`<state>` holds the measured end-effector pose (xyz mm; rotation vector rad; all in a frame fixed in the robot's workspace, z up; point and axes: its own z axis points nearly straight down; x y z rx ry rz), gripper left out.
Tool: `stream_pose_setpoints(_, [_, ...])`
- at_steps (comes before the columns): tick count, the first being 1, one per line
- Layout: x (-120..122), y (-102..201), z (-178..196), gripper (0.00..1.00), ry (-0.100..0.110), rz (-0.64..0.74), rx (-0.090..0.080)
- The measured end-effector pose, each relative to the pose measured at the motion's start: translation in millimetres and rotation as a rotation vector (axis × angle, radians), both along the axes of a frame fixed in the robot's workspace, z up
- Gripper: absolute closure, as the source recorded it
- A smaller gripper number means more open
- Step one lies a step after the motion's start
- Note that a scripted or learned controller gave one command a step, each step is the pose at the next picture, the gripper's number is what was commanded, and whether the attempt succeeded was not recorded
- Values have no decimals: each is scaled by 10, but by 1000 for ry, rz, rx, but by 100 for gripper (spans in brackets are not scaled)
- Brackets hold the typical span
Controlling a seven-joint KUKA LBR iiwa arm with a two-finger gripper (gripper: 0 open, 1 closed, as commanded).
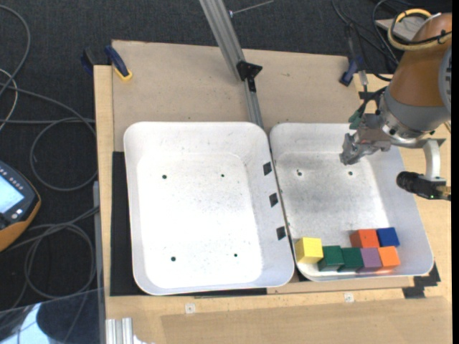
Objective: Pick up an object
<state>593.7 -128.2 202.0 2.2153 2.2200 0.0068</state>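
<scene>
Camera view: two white bins side by side on the bench, left bin (143,192) and right bin (323,192), with black clips on the seam between them. All the blocks sit in the right bin, bunched along its near edge: yellow block (310,249) at the left end, two green blocks (341,257) next to it, a purple block (371,257), an orange block (388,256) at the right, with a red-orange block (367,238) and a blue block (387,236) in the row behind. They look packed, touching or nearly so. The arm comes in from the right; the gripper (353,150) is over the far part of the right bin, well apart from the blocks, with nothing visibly held. Can't tell its open/closed state at this angle. My read: still the approach step, nothing picked. Best target is probably the yellow block, since its left side is free of neighbours and it's least crowded. Suggest traversing toward the near edge, centring over it, aligning the grasp across its free faces, then descending straight. Risk: clipping the adjacent green block or the bin's near rim.
</scene>
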Motion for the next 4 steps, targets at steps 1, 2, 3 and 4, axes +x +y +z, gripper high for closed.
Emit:
stream_pose_setpoints(1, [18, 1, 547, 100, -1, 0, -1])
stream_pose_setpoints(2, [-46, 600, 486, 100, 9, 4, 3])
stream_pose_setpoints(3, [-126, 1209, 510, 100, 9, 6, 5])
stream_pose_setpoints(4, [-306, 1705, 382, 100, 11, 4, 4])
